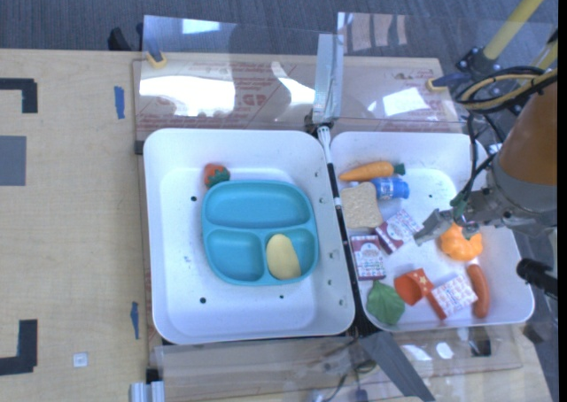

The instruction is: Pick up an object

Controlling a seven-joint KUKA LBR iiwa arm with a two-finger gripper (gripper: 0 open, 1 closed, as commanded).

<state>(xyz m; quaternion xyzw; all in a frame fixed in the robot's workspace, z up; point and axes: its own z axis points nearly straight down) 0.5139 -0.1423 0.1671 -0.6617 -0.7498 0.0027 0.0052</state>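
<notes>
Gripper (pixel 450 219), finger state indeterminate, sits low in the right bin (pixel 509 303) at the frame's right, touching the orange toy fruit (pixel 462 244); recommend centring over it, clear of the neighbouring sausage (pixel 479 289), before closing.

arm (pixel 529 170): grey body, rounded casing, with a broad orange band above the wrist. wrist section grey-silver, narrower than the band. gripper (pixel 452 219): dark metal head with grey parts and a small green mark near its base; detail blurred. black cables (pixel 496 81) run in loops beside the upper arm, one bundle carrying a yellow stripe. no screws or lettering legible.
</notes>
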